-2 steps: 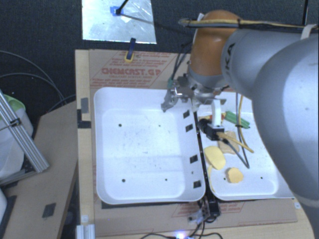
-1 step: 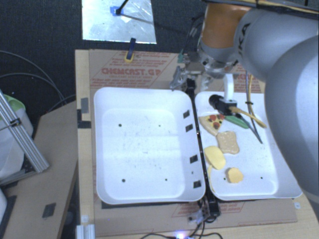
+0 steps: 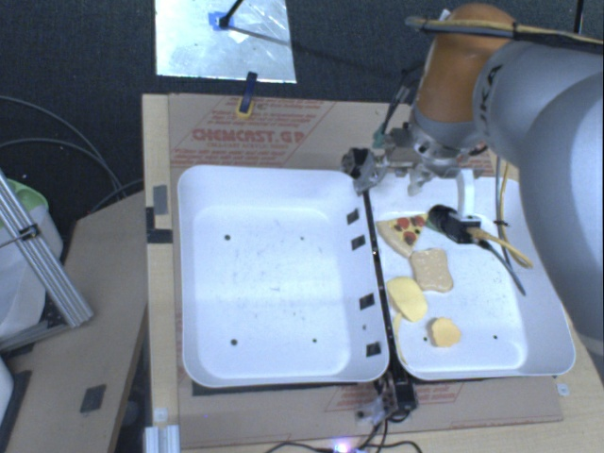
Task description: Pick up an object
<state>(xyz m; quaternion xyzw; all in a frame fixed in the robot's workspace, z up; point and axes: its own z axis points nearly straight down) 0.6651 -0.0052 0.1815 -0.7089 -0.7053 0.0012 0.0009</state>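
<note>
The right bin (image 3: 495, 314) holds a toy pizza slice (image 3: 404, 231) near its left wall. Just in front of the slice lies a tan bread slice (image 3: 432, 269). A pale yellow oval piece (image 3: 408, 297) and a small yellow chunk (image 3: 444, 331) sit closer to the front. My gripper (image 3: 415, 170) hangs over the bin's back left corner, just behind the pizza slice, below the orange wrist band (image 3: 460, 64). Nothing shows in its grasp.
The left bin (image 3: 274, 281) sits beside the right one, and a black divider strip (image 3: 376, 272) runs between them. Both rest on a cardboard sheet (image 3: 250, 135). A shiny foil sheet (image 3: 225, 26) lies behind it. An aluminium frame (image 3: 38, 253) stands at far left.
</note>
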